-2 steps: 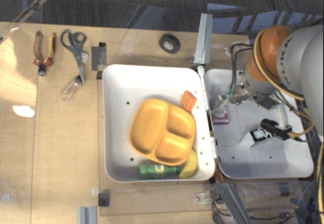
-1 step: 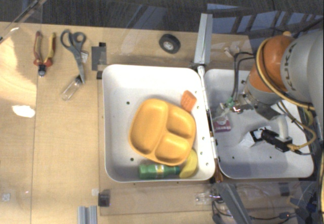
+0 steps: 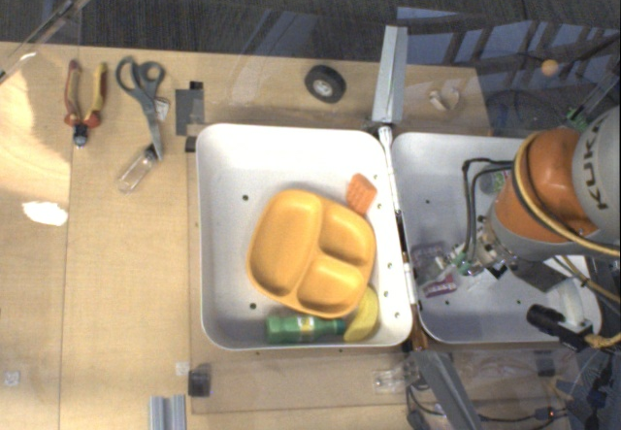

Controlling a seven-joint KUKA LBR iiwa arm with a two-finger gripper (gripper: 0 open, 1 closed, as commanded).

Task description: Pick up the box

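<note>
The left bin (image 3: pixel 225 181) holds the yellow tray (image 3: pixel 312 251), which takes up most of its floor. The right bin (image 3: pixel 437 181) lies just right of the tray, past the two touching bin walls. The arm (image 3: pixel 558 187) hangs over that right bin, well to the tray's right. The first risk is the tray itself: it is the biggest and highest target around, so a descent aimed slightly off probably lands on its rim and tips or drags it. A green bottle (image 3: pixel 301 327) lies along the tray's lower edge, with a yellow fruit (image 3: pixel 365 316) at the tray's lower right corner. Both sit well apart from the box, so I judge them little threat unless the tray gets shoved onto them. The box (image 3: pixel 361 192), small and orange, sits at the tray's upper right corner. It touches or is partly tucked under the tray's edge and is close to the bin wall on its other side. That squeeze is the main hazard. There seems to be little room on either side of it, so a closing grasp may catch the tray lip or the wall instead, or pinch only a corner and let the box slip. The gripper (image 3: pixel 448 268) is low in the right bin, right of the tray's lower half, beside some small pale clutter I cannot identify. Whether it is wide or narrow I cannot tell. It must clear both walls to reach the box, and a low sideways path could strike them.
</note>
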